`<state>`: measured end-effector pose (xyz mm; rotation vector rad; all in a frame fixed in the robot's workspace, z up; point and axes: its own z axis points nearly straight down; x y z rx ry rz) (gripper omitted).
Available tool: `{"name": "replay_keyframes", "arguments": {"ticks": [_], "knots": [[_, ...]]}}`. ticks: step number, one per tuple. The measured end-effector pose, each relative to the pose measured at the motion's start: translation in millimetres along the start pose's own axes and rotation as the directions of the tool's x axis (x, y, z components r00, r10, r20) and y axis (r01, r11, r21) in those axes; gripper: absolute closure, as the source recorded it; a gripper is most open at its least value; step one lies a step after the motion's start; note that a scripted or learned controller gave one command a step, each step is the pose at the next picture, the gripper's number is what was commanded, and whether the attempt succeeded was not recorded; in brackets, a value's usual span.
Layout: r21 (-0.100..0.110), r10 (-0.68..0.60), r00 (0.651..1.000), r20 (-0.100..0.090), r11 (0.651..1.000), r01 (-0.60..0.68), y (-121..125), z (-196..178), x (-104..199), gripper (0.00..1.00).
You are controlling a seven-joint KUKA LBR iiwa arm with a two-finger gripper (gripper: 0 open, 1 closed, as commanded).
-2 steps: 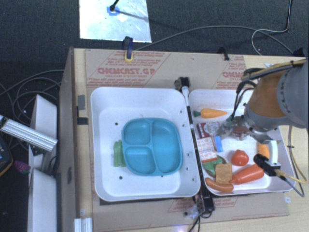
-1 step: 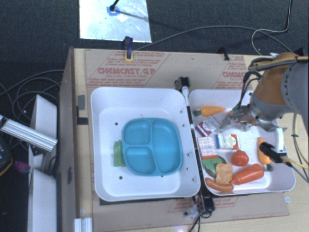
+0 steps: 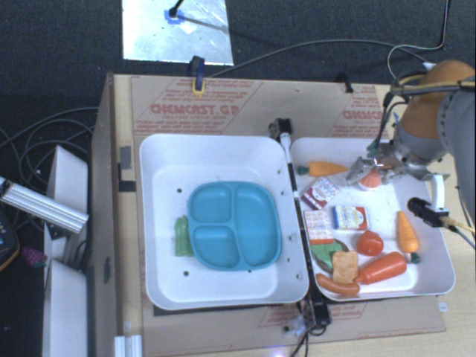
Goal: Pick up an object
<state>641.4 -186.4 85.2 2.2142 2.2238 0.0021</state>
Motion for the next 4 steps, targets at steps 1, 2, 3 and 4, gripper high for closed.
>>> {"name": "replay_keyframes", "arguments": {"ticks": [1, 2, 3, 4], "knots": [[0.000, 0.000, 1.000, 0.000, 1.000, 0.000, 17, 0, 2, 0.00], [0.003, 0.003, 1.000, -0.002, 1.000, -0.003, -68, 1, 25, 0.00], [0.020, -0.001, 1.000, -0.003, 1.000, 0.001, 24, 2, 17, 0.00], [0.001, 0.002, 1.000, -0.001, 1.000, -0.002, -11, 0, 25, 0.00]]}}
